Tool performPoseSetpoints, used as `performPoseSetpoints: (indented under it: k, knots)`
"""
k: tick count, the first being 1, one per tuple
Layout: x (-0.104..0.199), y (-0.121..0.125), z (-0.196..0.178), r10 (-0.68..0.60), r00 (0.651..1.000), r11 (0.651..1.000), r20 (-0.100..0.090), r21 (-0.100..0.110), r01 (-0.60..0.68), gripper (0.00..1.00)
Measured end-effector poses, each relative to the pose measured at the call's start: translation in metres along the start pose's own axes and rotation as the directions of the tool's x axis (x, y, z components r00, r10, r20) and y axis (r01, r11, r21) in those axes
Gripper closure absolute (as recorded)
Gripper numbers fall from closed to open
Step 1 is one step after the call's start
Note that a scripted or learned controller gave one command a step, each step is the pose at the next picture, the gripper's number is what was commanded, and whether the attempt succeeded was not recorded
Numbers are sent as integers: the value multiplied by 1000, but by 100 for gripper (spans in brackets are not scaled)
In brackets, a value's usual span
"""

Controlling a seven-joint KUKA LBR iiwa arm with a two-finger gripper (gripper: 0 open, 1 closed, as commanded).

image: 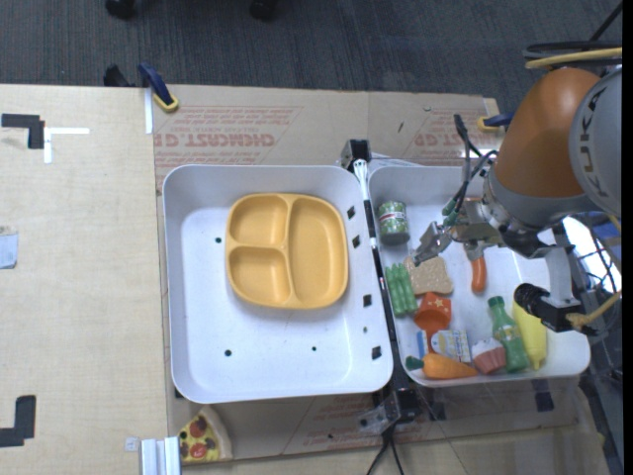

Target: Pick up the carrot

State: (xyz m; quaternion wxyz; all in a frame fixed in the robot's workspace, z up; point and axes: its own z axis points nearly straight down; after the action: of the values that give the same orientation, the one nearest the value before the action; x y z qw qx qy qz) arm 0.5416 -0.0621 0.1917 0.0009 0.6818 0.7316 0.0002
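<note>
- Your claw (432, 245) hung over the right bin (435, 188); I could not tell its state.
- The carrot (447, 367) lay well below it, wedged among toys at the bin's near wall.

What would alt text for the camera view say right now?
The grey arm's claw hovers over the right bin above a slice of bread, away from the carrot lying at the bin's near edge among other toy foods. The left bin holds a yellow divided plate.
</note>
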Motion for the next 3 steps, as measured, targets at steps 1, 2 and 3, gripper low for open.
performPoseSetpoints:
  k: [1,2,3]
  knots:
    - [80,12,1,-24,1000,1000,0,3,24,0]
    - [138,26,1,67,998,998,1,5,-67,0]
    - [162,51,78,46,999,999,-3,0,-46,0]
